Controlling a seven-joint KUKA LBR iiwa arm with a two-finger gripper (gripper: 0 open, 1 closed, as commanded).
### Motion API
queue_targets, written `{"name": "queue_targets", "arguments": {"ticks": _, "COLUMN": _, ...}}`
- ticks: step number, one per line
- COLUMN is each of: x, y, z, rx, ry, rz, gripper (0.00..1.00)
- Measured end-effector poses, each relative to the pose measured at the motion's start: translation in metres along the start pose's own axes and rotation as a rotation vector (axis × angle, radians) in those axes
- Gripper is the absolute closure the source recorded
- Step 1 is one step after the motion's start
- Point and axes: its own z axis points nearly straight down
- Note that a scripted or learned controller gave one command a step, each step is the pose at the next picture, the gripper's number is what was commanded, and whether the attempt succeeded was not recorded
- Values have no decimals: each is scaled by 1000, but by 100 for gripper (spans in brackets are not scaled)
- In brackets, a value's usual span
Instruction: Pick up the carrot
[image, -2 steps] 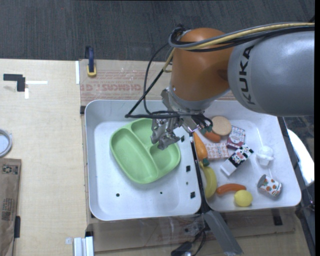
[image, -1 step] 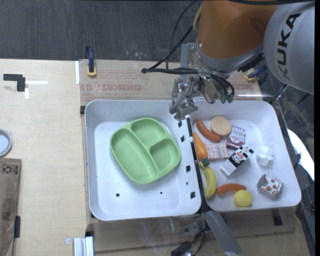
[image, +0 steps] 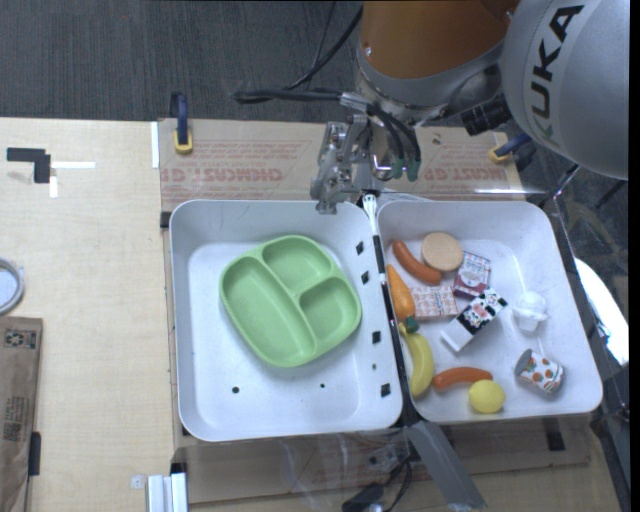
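Wooden bench, 2 white bins. Gripper (image: 345, 180) hovers at 12 o'clock over their shared rim; grip state unclear. Approach step: descend toward carrot (image: 400, 293) at 5 o'clock.

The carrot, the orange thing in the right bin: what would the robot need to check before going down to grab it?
1. Carrot located: ok, it lies in the right bin against the wall shared with the left bin.
2. Gripper above the carrot: not ok, it hangs over the bins' far rim, apart from it.
3. Room around the carrot: not ok, a banana touches its near end and a sausage lies close by.
4. Nothing already in the gripper: cannot tell.
5. Green plate out of the way: ok, it sits in the left bin.
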Motion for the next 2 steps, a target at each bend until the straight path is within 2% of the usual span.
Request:
{"name": "queue_targets", "arguments": {"ticks": 1, "x": 47, "y": 20, "z": 136, "rx": 0, "ry": 4, "rz": -267, "gripper": 100}}
{"name": "queue_targets", "arguments": {"ticks": 2, "x": -19, "y": 73, "z": -44, "rx": 0, "ry": 0, "rz": 37, "gripper": 100}}
